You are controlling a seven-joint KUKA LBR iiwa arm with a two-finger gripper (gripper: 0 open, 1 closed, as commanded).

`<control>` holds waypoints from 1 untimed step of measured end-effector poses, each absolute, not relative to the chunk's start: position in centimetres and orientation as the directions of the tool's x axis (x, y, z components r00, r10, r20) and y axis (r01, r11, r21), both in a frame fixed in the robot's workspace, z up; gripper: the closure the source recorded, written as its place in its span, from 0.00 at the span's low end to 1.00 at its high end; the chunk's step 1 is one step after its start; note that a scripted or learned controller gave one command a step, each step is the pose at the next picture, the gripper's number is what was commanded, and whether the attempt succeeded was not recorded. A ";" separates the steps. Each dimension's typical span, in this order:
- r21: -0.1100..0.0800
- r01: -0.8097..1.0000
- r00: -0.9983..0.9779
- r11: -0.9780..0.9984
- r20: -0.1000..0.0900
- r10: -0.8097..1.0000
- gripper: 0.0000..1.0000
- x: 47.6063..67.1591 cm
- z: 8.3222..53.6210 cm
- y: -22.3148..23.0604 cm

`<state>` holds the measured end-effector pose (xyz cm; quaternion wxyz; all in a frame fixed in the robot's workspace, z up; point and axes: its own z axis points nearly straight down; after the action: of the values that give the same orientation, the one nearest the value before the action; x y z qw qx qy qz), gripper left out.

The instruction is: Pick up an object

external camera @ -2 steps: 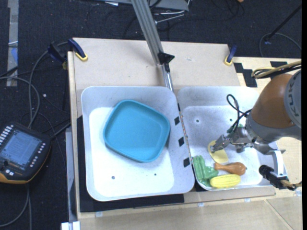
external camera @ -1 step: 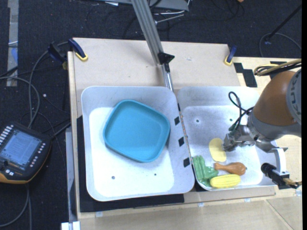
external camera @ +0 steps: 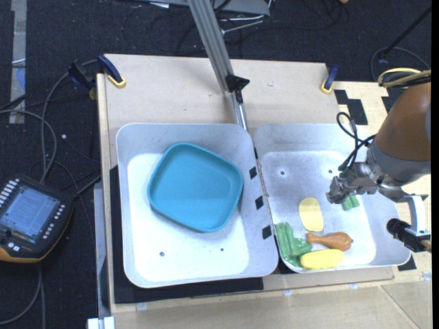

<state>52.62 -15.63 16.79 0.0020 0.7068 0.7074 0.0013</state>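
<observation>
Small green plastic piece (external camera: 352, 201) sat by the right bin's (external camera: 288, 166) right side, touching my gripper (external camera: 341, 190), though I could not tell whether it was clamped, while a pale yellow oval (external camera: 311, 214), brown drumstick (external camera: 330, 239), yellow block (external camera: 322, 258) and green vegetable (external camera: 289, 242) lay along its front edge.

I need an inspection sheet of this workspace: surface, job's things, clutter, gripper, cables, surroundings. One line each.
Surface: wooden bench bearing left bin and right bin.
Job's things: in right bin, pale yellow piece, brown drumstick, yellow piece, green vegetable, small green piece; in left bin, blue plate.
Clutter: nothing seen.
Gripper: gripper low over right bin beside small green piece; grasp unclear.
Cables: black cables on the floor at left.
Surroundings: handheld control unit, dark carpet.
</observation>
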 end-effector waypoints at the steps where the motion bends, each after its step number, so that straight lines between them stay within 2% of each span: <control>1: 0.005 1.000 -0.001 0.001 -0.001 1.000 1.00 52.7 22.0 -15.6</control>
<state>52.72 -15.64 22.02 0.0020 0.7069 0.7073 0.0013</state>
